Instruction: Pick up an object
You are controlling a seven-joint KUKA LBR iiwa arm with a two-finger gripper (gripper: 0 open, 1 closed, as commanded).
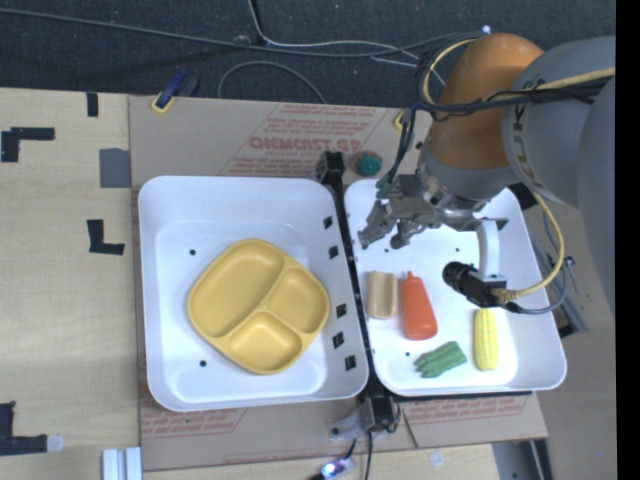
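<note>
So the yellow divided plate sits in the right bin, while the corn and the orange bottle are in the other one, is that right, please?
Not quite: the yellow divided plate lies in the left bin. The corn and orange bottle are in the right bin, as the camera view shows.

The 2 white bins [160,268] look like smooth, slightly glossy plastic. The yellow divided plate [258,305] is matt plastic. Brown cardboard [260,138] lies beneath, on a pale wood-look surface [60,298].
</note>
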